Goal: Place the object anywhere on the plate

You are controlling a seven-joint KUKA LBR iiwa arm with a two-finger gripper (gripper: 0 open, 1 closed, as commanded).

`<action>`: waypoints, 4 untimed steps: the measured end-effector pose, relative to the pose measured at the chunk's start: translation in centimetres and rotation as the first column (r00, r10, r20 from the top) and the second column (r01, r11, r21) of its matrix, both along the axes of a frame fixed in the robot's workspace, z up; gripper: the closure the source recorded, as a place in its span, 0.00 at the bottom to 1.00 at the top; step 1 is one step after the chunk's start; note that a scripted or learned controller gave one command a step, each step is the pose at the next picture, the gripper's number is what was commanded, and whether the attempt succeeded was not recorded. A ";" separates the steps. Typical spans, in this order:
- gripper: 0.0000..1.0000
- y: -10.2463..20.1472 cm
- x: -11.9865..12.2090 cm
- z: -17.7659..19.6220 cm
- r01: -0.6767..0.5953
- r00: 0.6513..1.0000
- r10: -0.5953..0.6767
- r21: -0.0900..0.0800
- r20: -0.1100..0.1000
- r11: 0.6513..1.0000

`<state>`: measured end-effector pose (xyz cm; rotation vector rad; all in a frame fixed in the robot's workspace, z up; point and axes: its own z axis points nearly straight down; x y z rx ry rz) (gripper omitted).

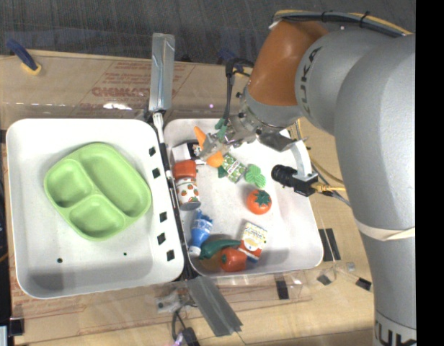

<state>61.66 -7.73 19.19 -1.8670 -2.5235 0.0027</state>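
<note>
While the grey arm [352,121] reaches in from the right, its gripper [223,141] hangs low over the far corner of the right bin [298,225], among the toy food heaped there. Whether it is spread or closed, and whether it has hold of anything, I cannot tell from where I stand; the wrist hides that. Item of likely interest: a small orange piece, perhaps a toy carrot [215,158], lying just under the gripper and touching it or nearly so. Its long axis seems to run slantwise, one end toward the divider between the bins, the other toward the arm, though it is too small to say which end leads. Relative to that orange piece: a green leafy toy [254,175] just beside it on the arm's side; a tomato [259,202] nearer the bench front; a red-capped can [185,180] against the divider; a blue bottle [200,229] and a red pepper [231,256] well apart toward the front edge. Destination: the green divided plate [97,189], in the left bin [34,265], well apart across the divider, apparently kept bare to receive the item.
</note>
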 end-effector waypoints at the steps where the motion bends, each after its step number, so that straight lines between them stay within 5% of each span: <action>1: 0.00 0.0 0.0 0.0 0.000 1.000 0.000 0.000 0.000 1.000; 2: 0.00 9.3 3.8 0.0 0.020 1.000 -0.020 0.000 0.001 1.000; 3: 0.00 21.0 2.7 -6.1 0.062 0.998 -0.062 -0.001 -0.003 0.998; 4: 0.00 27.6 -6.0 -0.8 -0.043 0.999 0.043 0.000 0.000 0.999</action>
